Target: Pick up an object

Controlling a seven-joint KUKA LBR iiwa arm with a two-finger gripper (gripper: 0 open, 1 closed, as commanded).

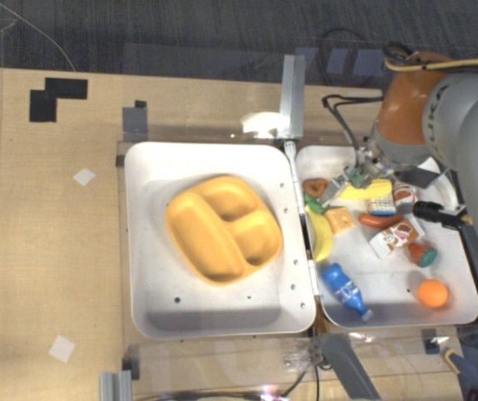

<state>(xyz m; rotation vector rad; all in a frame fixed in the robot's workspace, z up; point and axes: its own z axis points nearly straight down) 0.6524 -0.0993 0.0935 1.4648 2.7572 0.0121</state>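
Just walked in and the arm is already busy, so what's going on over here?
The grey arm is reaching into the right bin, with its gripper low over the clutter near the far left corner, beside a yellow block and a banana. Nothing visibly lifted. A blue bottle, an orange ball and a sausage lie loose around it. The left bin holds a yellow divided tray.

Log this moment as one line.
arm: over right bin | end effector: low above yellow block | grasp: unclear | left bin: yellow tray
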